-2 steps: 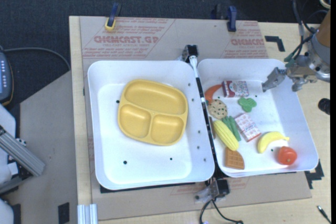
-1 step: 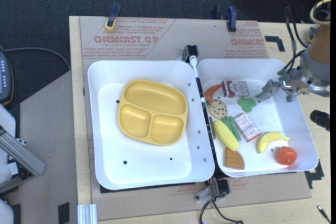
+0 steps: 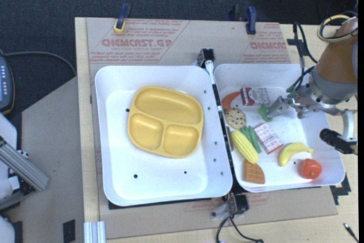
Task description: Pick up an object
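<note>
- Corn (image 3: 244, 145) lies slantwise in the right bin (image 3: 321, 129), close to that bin's left wall; it serves as the mark for all that follows.
- Cookie (image 3: 235, 118): just above the corn's upper end, near it or touching.
- Orange-red disc (image 3: 228, 101): farther up from the corn, beyond the cookie, partly behind it.
- Carton (image 3: 254, 96), red and white: up and a little right of the corn, lying beside the disc.
- Green piece (image 3: 264, 112): up and right of the corn, below the carton; too small to name.
- Packet (image 3: 267, 138), red and white: just right of the corn, close against its green husk.
- Waffle (image 3: 254, 172): just below the corn's lower end.
- Banana (image 3: 294, 152): right of the corn, past the packet.
- Tomato (image 3: 310, 168): right and below the corn, just beyond the banana.
- Gripper (image 3: 277, 108): up and right of the corn, low over the bin, its tip just beside the green piece. Whether it is spread or pressed together I cannot tell, and nothing is seen held in it.
- Arm (image 3: 336, 65): well right of the corn and above it, reaching leftward.
- Plate (image 3: 165, 121), yellow with three compartments: well left of the corn, in the left bin (image 3: 108, 139).
</note>
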Motion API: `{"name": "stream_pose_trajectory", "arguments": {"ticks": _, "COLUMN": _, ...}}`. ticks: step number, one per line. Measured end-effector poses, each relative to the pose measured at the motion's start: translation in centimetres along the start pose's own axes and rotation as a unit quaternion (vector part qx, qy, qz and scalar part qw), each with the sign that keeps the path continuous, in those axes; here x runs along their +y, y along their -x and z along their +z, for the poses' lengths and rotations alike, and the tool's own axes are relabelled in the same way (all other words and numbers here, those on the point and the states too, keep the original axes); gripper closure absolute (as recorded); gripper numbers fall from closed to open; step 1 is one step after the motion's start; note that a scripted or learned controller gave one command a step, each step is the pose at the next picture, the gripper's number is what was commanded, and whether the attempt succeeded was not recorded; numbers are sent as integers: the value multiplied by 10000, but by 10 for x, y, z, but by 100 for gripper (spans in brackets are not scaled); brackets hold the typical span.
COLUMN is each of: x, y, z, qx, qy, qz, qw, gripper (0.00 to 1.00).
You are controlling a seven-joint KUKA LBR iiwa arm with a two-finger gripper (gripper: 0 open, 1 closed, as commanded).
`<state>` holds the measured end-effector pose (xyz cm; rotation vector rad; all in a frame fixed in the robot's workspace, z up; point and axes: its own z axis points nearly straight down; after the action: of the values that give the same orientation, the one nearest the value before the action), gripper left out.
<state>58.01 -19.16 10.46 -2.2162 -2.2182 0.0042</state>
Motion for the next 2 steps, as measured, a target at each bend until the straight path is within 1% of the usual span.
{"name": "stream_pose_trajectory", "arguments": {"ticks": 1, "x": 1, "y": 0, "z": 20, "qx": -5, "qy": 19, "qz": 7, "qw": 10000, "gripper": 0}}
{"name": "stream_pose_trajectory", "arguments": {"ticks": 2, "x": 2, "y": 0, "z": 7, "qx": -12, "qy": 50, "qz": 8, "qw": 10000, "gripper": 100}}
